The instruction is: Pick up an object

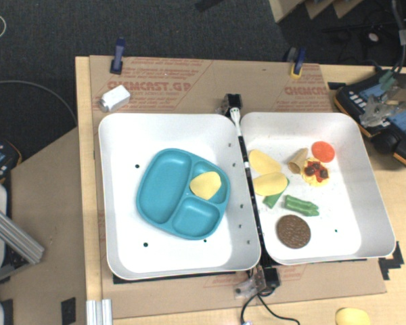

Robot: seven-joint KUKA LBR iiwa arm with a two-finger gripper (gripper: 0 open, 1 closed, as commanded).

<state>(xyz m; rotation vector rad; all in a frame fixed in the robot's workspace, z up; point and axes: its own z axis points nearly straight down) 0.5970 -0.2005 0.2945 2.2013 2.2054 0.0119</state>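
Note:
The left bin (122, 147) holds a blue sectioned plate (164, 188) with a pale yellow piece (206, 185) resting in its upper right compartment. In the right bin (355, 202) lie several toy foods: two yellow pieces (262, 162) (270, 183) near the left wall, a tan cone (298, 160), a red tomato (323, 152), a red and yellow item (317, 172), a green bean pod (301, 206), a small green piece (273, 200) and a brown round cookie (294, 231).
Two blue clamps (117, 54) (297, 62) grip the cardboard bench top at the back. A white block (115, 98) lies near the left bin's far corner. Dark equipment (375, 110) sits at the right edge, and a yellow object (352, 316) lies at the bottom right.

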